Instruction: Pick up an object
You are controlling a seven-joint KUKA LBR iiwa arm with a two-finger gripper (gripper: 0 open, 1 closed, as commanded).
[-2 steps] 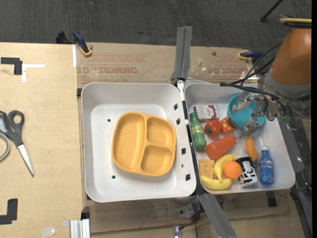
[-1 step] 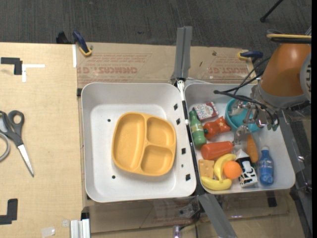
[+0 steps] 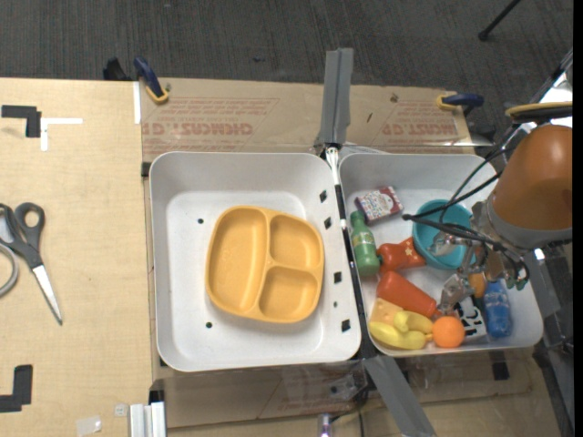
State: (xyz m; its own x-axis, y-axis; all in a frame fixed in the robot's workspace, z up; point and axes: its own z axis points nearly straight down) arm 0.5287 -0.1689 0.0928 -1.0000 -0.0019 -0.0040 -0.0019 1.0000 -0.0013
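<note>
The robot's hand (image 3: 460,285) hangs low over the near right part of the right white bin (image 3: 428,164), among cables, and whether it is wide or narrow I cannot tell; nothing is seen held in it. The step in hand looks like the descent onto a target. Closest are the small round orange fruit (image 3: 447,332), just below and a little left of the hand, and the blue plastic bottle (image 3: 496,309), just beside it on the right; the teal round bowl (image 3: 442,235) lies just behind it. To do this well, the hand should come straight down over one item alone, since the red-orange carrot-shaped toy (image 3: 404,291) and yellow banana toy (image 3: 399,328) crowd the same corner and a slanted approach may nudge them. The yellow three-compartment plastic plate (image 3: 265,264) sits well apart in the left white bin (image 3: 173,271).
</note>
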